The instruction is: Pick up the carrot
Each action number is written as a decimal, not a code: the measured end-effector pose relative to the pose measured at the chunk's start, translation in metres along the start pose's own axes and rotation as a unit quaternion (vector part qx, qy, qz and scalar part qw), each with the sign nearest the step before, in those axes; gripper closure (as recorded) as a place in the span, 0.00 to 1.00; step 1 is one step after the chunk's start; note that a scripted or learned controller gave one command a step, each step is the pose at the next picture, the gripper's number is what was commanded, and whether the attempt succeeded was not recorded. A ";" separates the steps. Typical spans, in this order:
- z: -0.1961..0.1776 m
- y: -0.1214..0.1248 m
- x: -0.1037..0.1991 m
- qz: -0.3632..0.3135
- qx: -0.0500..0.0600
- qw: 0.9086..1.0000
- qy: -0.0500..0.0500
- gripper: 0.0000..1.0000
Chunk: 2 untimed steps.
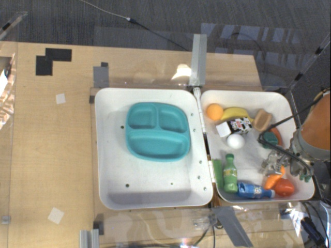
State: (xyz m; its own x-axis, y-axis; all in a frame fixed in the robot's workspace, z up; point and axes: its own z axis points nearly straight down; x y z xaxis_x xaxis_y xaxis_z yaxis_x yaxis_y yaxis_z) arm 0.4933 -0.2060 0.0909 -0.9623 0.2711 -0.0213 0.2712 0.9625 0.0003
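The carrot, a small orange piece, lies in the front right corner of the right bin, beside a red tomato-like item. My gripper hangs low over that corner, just behind and above the carrot. Its metal parts overlap the carrot's upper end in this view, so I cannot say whether they touch. The arm's orange band sits at the right edge of the view.
The right bin also holds an orange, banana, small carton, white ball, bread piece, green bottle and blue bottle. A teal divided plate rests in the left bin.
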 end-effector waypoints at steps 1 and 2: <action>-0.012 0.001 -0.004 -0.001 0.000 1.000 -0.006 1.00; -0.012 0.001 -0.004 -0.001 0.000 1.000 -0.005 0.00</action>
State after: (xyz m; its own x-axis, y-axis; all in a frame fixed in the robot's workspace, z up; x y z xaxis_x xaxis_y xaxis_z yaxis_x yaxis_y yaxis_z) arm 0.4969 -0.2057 0.1030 -0.9626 0.2690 -0.0315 0.2691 0.9631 0.0004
